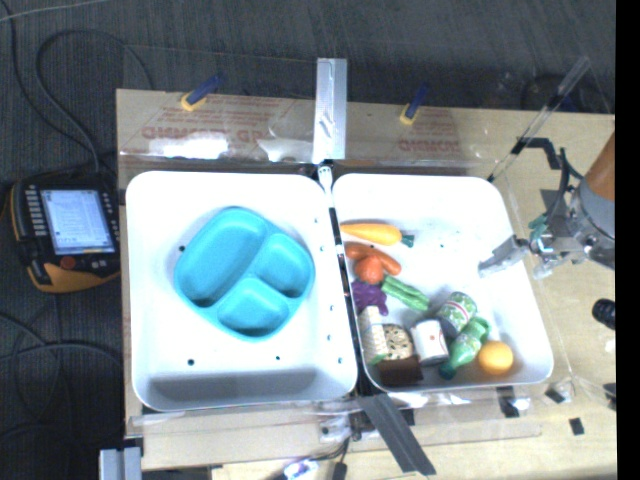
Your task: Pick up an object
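Observation:
The right bin (440, 190) holds a pile of toy foods along its left and front sides. Among them are a yellow-orange carrot (372, 234), a red-orange tomato (376, 266), purple grapes (367, 296), a green vegetable (405, 293), a green-labelled can (458, 311), a small white carton (430, 339), a patterned box (388, 343) and an orange ball (494, 356). My gripper (515, 251) hovers at that bin's right rim, well to the right of the pile, with nothing seen in it.
A blue divided plate (243, 270) lies in the left bin (150, 348). A metal post (330, 118) rises behind the divider between the bins. A teach pendant (65, 228) sits on the floor at far left. Bare white floor shows in the right bin's back half.

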